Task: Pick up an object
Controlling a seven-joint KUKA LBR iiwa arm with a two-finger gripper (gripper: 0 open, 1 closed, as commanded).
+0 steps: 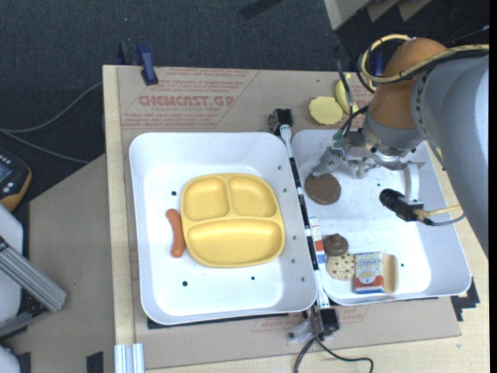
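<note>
My gripper (335, 162) is low in the right bin (435, 247), near its far left corner, under the orange-banded wrist (396, 103). A round dark brown patty (322, 189) lies on the bin floor just in front of the gripper, touching it or nearly so. Nearer the front of the same bin lie a small brown cookie (335, 244), a chocolate-chip cookie (339, 266) and a packaged snack with a red and blue label (373, 273). I see nothing lifted off the floor.
The left bin (155, 208) holds a yellow divided plate (231, 219) with a sausage (176, 231) beside it. Yellow toy pieces (326, 109) lie on the bench behind the right bin. A black fitting with a yellow cable (400, 204) hangs from the arm over the right bin.
</note>
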